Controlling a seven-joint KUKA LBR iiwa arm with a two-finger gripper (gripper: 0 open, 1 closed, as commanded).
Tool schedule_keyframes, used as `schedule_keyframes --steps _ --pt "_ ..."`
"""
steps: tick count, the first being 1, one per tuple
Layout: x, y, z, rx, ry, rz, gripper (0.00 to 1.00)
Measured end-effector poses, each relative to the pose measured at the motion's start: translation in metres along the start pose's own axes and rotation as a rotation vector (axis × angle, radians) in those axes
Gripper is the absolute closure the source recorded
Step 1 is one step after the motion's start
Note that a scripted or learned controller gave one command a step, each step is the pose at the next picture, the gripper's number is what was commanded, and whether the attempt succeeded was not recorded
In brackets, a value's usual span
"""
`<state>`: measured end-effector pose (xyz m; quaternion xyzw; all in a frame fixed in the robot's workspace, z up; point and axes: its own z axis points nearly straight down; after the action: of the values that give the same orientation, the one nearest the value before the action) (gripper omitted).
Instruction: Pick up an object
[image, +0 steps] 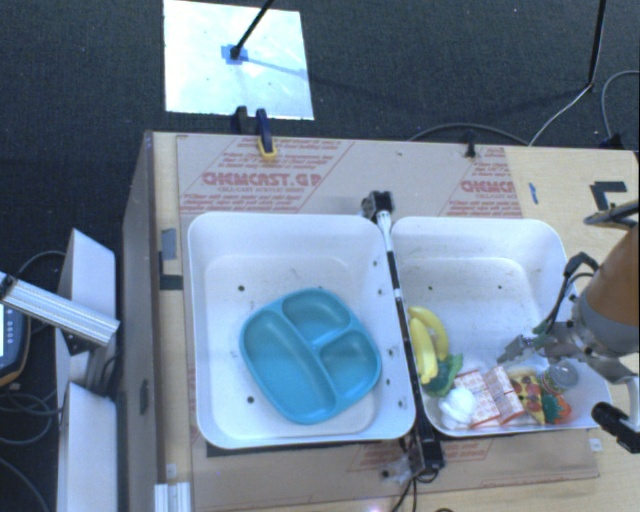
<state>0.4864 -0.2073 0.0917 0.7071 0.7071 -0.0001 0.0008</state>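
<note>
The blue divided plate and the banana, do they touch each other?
Apart. The camera view shows the blue divided plate in the left bin and the banana in the right bin, bin walls between them.

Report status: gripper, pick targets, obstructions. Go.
Gripper low over right bin, near corner, nothing seen held. Banana, carton and small toys clustered below it. Blue tray alone in left bin.

blue sectioned plate (311, 352) in the left bin (215, 245), toward its near right corner; blue-and-yellow clamp (264, 135) at the bench's (330, 170) far edge, silver sheet (235, 58) beyond.
</note>
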Motion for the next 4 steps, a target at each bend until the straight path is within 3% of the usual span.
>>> schedule_keyframes --steps 1,2,3,4 --pt "0.035 0.109 0.007 -0.002 0.001 -0.004 0.0" --pt "0.001 0.183 -0.014 -0.004 -0.001 -0.005 0.0" --pt "0.0 0.065 -0.022 0.0 0.0 -0.001 0.0" --pt "0.002 0.174 0.007 -0.002 0.001 -0.004 0.0"
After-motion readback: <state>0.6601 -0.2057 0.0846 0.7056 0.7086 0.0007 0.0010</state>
